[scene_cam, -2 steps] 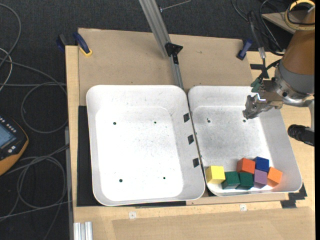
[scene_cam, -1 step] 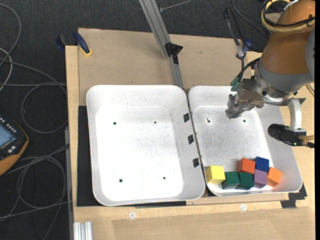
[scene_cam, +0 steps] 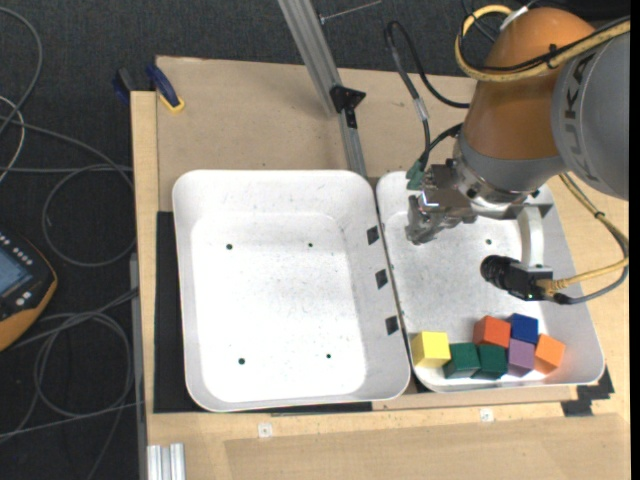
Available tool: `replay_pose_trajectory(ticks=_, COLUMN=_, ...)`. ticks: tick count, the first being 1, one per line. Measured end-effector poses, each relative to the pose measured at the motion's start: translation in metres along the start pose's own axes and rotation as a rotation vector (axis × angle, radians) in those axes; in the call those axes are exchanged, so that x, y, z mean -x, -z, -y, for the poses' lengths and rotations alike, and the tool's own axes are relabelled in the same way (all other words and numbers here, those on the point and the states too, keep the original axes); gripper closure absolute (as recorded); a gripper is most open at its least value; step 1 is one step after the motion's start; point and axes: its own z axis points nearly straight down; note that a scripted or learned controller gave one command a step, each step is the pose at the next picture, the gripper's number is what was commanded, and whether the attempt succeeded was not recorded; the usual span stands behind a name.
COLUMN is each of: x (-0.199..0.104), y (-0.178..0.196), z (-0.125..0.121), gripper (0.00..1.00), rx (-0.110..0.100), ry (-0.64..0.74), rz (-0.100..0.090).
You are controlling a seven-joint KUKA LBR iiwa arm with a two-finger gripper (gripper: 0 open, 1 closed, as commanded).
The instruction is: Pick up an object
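Note:
My gripper (scene_cam: 424, 223) hangs over the upper left part of the right bin (scene_cam: 440, 298), well above the floor, with nothing visible between its fingers. Several small blocks crowd the bin's near edge: a yellow block (scene_cam: 432, 347), two dark green blocks (scene_cam: 463, 359), an orange-red block (scene_cam: 491, 330), a blue block (scene_cam: 524, 326), a purple block (scene_cam: 522, 353) and an orange block (scene_cam: 549, 351). The blocks lie a good distance below and to the right of the gripper in the camera view.
The left bin (scene_cam: 270, 288) sits beside the right one, sharing a middle wall with black clips (scene_cam: 381, 278). A slanted metal pole (scene_cam: 320, 58) rises behind the bins. Cables and a device (scene_cam: 20, 283) lie on the floor at left.

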Motion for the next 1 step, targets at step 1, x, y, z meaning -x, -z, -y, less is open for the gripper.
replay_pose_trajectory(ticks=1, x=-0.0565, y=0.0015, z=-0.0106, gripper=1.0, rx=0.004, ry=0.001, rz=0.0)
